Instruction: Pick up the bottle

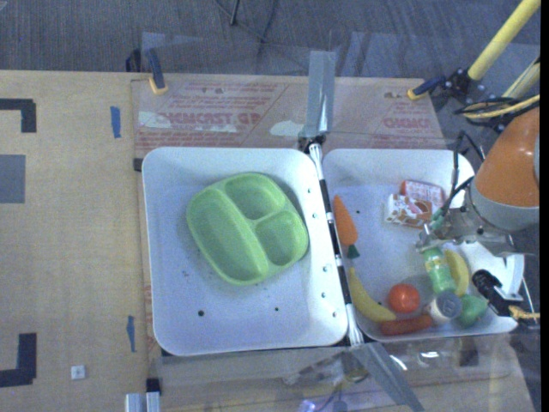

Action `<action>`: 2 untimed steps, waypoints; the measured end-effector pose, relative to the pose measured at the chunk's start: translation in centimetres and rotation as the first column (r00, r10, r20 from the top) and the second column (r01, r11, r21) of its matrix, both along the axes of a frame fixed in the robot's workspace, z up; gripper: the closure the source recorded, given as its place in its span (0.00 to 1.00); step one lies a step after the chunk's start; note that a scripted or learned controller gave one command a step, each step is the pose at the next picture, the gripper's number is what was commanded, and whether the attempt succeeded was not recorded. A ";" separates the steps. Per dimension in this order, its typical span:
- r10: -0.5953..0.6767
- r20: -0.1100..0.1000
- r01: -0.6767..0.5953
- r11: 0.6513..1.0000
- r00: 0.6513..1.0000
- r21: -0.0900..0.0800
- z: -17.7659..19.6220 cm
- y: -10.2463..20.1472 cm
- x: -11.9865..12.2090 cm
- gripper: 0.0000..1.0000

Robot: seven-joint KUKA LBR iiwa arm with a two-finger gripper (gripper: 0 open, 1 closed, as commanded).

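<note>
Bottle in the right bin, under the arm's reach

Bottle (438, 275), green with a pale cap end toward the near side, lies in the right bin (377, 191), in that bin's near right part. A small yellow banana-like piece (459, 269) lies just beside it on the right, and a green item (472, 309) sits near its cap end. To its left are a red tomato (404, 298), a reddish long piece (405, 324) along the bin's near wall, and a yellow banana (364, 297) curving up toward the divider. Farther left and farther back, an orange carrot (345, 221) lies beside the divider. A red and white packet (413, 202) rests in the far part of the bin.

The gripper (439, 232) hangs just above the far end of the bottle, close to touching it; whether the fingers are spread or closed cannot be told, and nothing is seen held between them. The arm (510, 178) comes in from the right, with its orange band over the bin's right rim.

The left bin (171, 299) holds a green divided plate (247, 227), lying a little far of centre. Both bins sit on the tabletop (60, 230).
</note>
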State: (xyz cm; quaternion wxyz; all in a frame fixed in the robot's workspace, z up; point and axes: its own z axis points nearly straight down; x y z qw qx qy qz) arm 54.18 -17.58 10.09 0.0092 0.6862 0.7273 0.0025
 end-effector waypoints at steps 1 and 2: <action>-0.620 -0.019 0.620 0.785 0.785 0.007 8.4 3.7 -1.0 1.00; -0.881 -0.011 0.881 0.472 0.473 0.018 0.2 -1.4 -5.1 1.00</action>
